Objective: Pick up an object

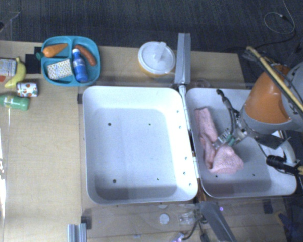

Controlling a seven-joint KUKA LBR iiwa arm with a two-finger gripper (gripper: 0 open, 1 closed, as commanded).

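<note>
The gripper (225, 140) sits right on the pink cloth (215, 145) (I cannot tell its grip); soft cloth may slip out.

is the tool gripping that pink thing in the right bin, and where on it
It cannot be told. The tool sits at the upper edge of the crumpled pink cloth in the right white bin, touching or just above it.
</note>
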